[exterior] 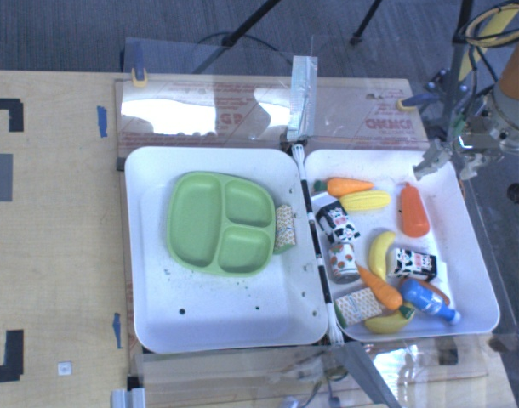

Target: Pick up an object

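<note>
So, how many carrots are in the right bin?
2. One carrot lies at the bin's far end beside the corn; the other carrot lies near the blue bottle. Others could be hidden under the pile.

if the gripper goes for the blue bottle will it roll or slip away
Probably some of both. The blue bottle lies on its side, and its rounded body looks apt to roll if nudged. Its smooth, shiny surface may slip between fingers. It rests against a carrot and a banana, so those could shift with it. The gripper hovers at the bin's far corner.
</note>
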Controlling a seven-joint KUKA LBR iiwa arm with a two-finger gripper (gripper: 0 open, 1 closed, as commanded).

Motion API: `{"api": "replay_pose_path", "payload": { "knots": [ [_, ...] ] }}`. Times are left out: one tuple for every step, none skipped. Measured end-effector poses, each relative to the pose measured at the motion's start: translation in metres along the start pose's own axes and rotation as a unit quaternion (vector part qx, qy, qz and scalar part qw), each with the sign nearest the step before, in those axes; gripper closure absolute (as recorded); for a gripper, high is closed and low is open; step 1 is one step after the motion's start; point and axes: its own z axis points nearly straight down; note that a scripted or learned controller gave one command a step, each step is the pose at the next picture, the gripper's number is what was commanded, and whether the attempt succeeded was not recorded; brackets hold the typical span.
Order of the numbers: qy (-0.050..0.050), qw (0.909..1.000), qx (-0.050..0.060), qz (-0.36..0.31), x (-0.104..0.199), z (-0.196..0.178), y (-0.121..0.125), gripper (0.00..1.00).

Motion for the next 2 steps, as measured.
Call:
{"api": "replay_pose_path", "payload": {
  "knots": [
    [0.005,0.9958,0.001,-0.091,-0.017,0.122,-0.009,0.0],
    [0.002,0.9972,-0.003,-0.075,-0.007,0.138,-0.016,0.0]
  ]
}}
